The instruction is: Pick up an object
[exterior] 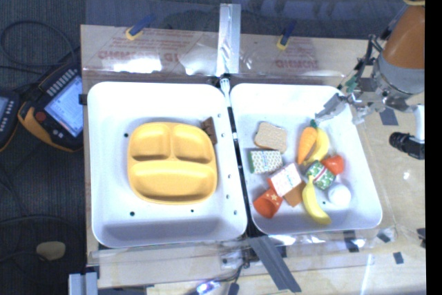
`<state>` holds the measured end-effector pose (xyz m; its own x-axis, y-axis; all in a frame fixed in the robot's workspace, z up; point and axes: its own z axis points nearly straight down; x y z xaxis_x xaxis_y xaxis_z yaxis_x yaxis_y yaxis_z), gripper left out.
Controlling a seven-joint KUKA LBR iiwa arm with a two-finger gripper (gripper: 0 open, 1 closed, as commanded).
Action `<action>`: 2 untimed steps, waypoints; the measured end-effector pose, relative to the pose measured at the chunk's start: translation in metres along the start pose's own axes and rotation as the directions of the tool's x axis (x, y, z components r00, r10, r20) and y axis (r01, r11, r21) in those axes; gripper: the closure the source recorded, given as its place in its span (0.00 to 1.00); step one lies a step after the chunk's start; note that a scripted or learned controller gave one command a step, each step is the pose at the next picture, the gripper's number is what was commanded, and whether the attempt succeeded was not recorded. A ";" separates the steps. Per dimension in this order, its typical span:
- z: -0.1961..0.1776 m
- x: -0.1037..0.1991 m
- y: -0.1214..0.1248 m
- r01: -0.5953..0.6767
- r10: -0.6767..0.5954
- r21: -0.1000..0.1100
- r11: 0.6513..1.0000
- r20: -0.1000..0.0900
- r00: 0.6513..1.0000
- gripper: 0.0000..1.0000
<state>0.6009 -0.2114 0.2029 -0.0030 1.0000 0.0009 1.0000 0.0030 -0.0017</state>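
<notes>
Yellow plastic is catching the eye first: a big yellow tray (172,162) with three dips in it is sitting in the middle of the left white bin (110,217). A small brown block (208,128) is lying just beside the tray's upper right corner, near the wall between the bins. The right white bin (359,169) is holding a pile of toy food. A slice of toy bread (270,137) is lying toward the upper left of that bin, and a green and white block (265,161) is sitting just below it. An orange carrot (308,142) is leaning next to a small yellow piece near the middle. A white and red card box (285,179) is lying below the carrot, touching a red pepper (266,203) at the lower left. A yellow banana (314,204) is curving along the bottom of the pile, with a white ball (339,195) just beside it on the right. A green and red can (320,175) and a red tomato (334,164) are sitting close together above the ball. The grey arm with its orange band (404,41) is reaching in from the upper right of the frame. The gripper (331,109) is hanging over the upper right edge of the right bin, near the carrot's green top but not touching any toy. Its fingers are pointing down and to the left, and nothing is showing between them. They are too small and blurry, so I cannot tell if they are apart or together. Both bins are resting on the counter (407,197), and a black and orange hand controller (59,110) is lying on the dark floor at the left of the frame.
</notes>
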 end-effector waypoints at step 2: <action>0.110 -0.001 0.040 0.009 -0.009 -0.011 1.000 -0.009 1.000 0.00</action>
<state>0.6408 -0.2119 0.0926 -0.0120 0.9999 0.0097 0.9999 0.0119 0.0093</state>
